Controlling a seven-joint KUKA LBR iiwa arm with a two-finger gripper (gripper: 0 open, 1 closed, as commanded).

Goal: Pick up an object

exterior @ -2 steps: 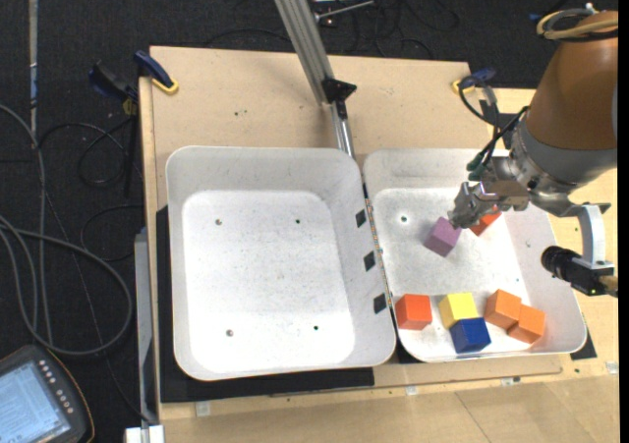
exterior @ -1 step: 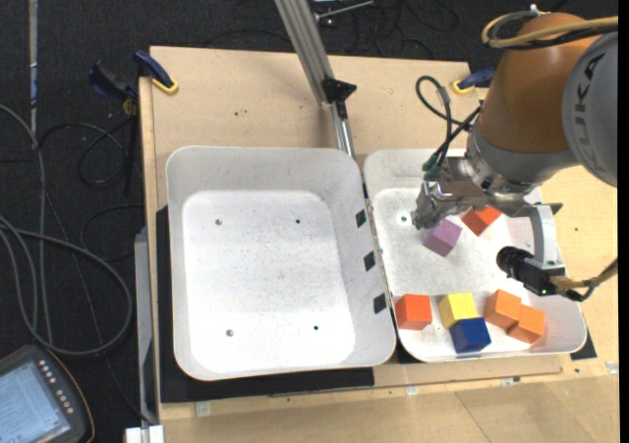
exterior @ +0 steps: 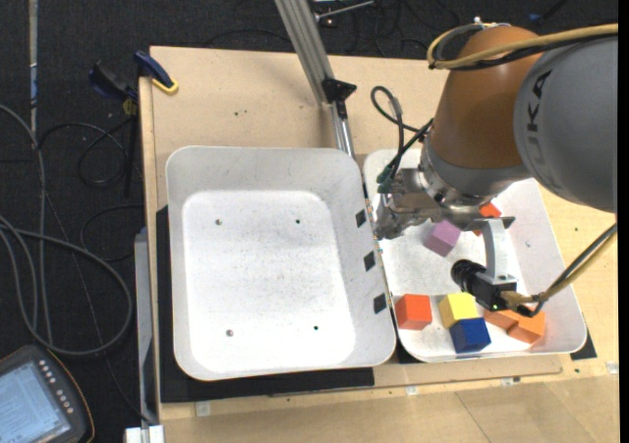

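Screen point(exterior: 29, 402): lit, off the worktop at the near left corner, on dark floor.
Blue cube point(exterior: 470, 334): nearest thing in the right bin, by its near rim, touching the yellow cube behind it.
Orange wedge point(exterior: 519, 323): just right of the blue cube, in the near right corner of the same bin.
Yellow cube point(exterior: 457, 308): between the orange cube and the wedge, close to both.
Orange cube point(exterior: 414, 310): left of the yellow cube, near the wall shared with the other bin.
Right bin point(exterior: 411, 269): shallow, white, holding all the loose blocks.
Purple block point(exterior: 442, 237): mid-bin, well apart from the near cluster, lying tilted just below the wrist and just right of the claw.
Claw point(exterior: 391, 220): low over the left edge of the right bin; released or clenched cannot be told, and nothing seen gripped.
Small orange piece point(exterior: 488, 209): partly hidden under the wrist, beyond the purple block.
Arm point(exterior: 491, 107): grey with an orange band, reaching in from the right above the far half of the right bin.
Left bin point(exterior: 260, 254): white, speckled floor, beside the right bin.
Worktop point(exterior: 246, 97): pale wood, bearing both bins.
Clamp point(exterior: 147, 73): blue and yellow, at the far left corner.
Metal pole point(exterior: 300, 24): slanting in from the far side.
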